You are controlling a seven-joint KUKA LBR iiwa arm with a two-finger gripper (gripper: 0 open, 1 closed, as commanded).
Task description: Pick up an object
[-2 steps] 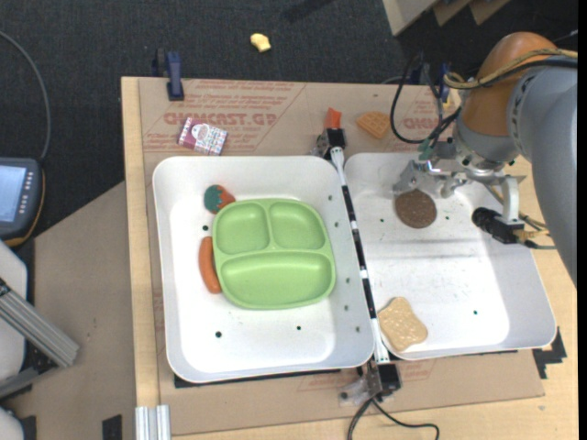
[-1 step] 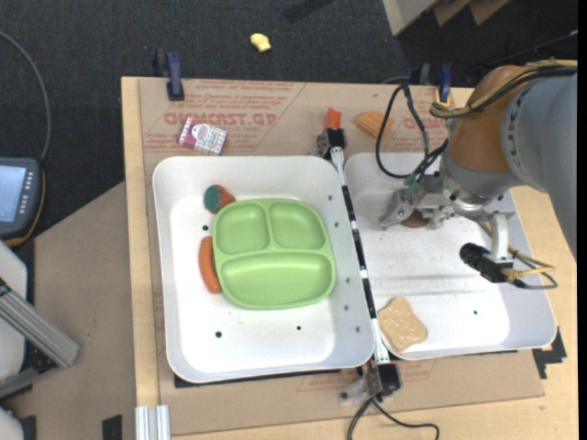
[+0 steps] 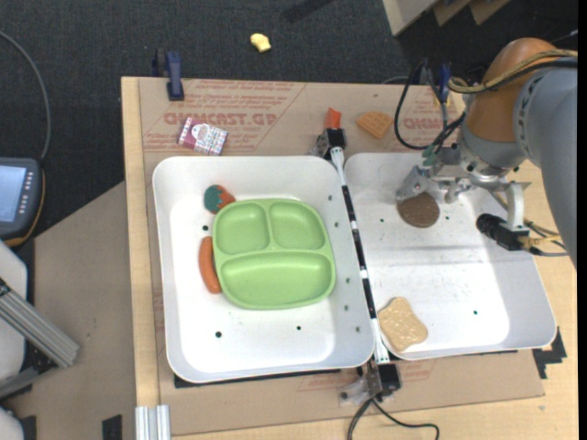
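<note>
You have two white bins: the left bin (image 3: 183, 273) and the right bin (image 3: 477, 282). You see one green tray (image 3: 271, 253), one orange sausage (image 3: 209, 266), one brown cookie (image 3: 420, 212), one slice of bread (image 3: 403, 324), one cracker (image 3: 374, 124) and one yellow piece (image 3: 260, 41).

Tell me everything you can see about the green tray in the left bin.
The green tray is a pale green divided plate, plastic by its look, with rounded corners. It has three compartments: two small ones at the far side and one long one at the near side, all bare. It lies flat, right way up, near the middle of the left bin. An orange sausage-shaped item lies along its left edge, and a dark green and orange piece sits at its far left corner.
</note>
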